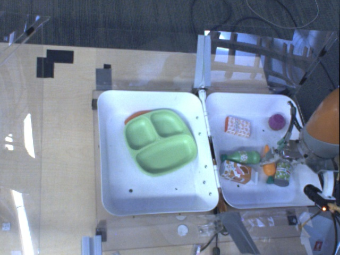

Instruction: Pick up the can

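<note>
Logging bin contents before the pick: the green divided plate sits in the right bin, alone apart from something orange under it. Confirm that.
Wrong bin. In the camera view the green divided plate sits in the left bin, with something orange under its far edge.

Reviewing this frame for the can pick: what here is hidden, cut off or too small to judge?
- Gripper: its fingers blur into the clutter in the right bin; open or shut is unreadable.
- Can: small, label illegible; contact with the gripper unclear.
- Orange item: mostly hidden under the green divided plate.
- Arm: cut off by the right edge.
</note>
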`<state>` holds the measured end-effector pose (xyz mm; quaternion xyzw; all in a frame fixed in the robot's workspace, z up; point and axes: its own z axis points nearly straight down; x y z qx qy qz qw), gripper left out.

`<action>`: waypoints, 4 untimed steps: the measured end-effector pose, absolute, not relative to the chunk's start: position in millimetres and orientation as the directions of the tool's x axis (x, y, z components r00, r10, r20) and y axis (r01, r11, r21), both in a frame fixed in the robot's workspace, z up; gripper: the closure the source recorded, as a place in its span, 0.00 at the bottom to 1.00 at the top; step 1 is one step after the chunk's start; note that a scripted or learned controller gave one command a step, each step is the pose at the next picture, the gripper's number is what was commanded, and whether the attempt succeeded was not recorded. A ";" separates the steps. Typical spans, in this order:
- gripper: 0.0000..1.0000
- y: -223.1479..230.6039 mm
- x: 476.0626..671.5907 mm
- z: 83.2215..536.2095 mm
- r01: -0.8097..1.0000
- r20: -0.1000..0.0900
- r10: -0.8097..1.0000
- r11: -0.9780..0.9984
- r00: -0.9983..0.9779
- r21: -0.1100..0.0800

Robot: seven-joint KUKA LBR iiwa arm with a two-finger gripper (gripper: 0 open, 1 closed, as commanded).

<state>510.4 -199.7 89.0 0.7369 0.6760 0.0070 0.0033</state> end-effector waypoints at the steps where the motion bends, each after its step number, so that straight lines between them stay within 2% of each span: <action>1: 0.00 -198.7 494.2 89.2 0.995 0.003 0.995 -0.096 0.095 0.016; 2: 0.00 -199.7 489.5 140.6 0.998 -0.001 0.998 -0.059 0.059 0.008; 3: 0.00 -198.4 491.2 88.9 1.000 -0.003 1.000 0.012 -0.012 0.013; 4: 0.00 -205.4 489.7 151.0 0.989 -0.004 0.989 0.150 -0.150 0.008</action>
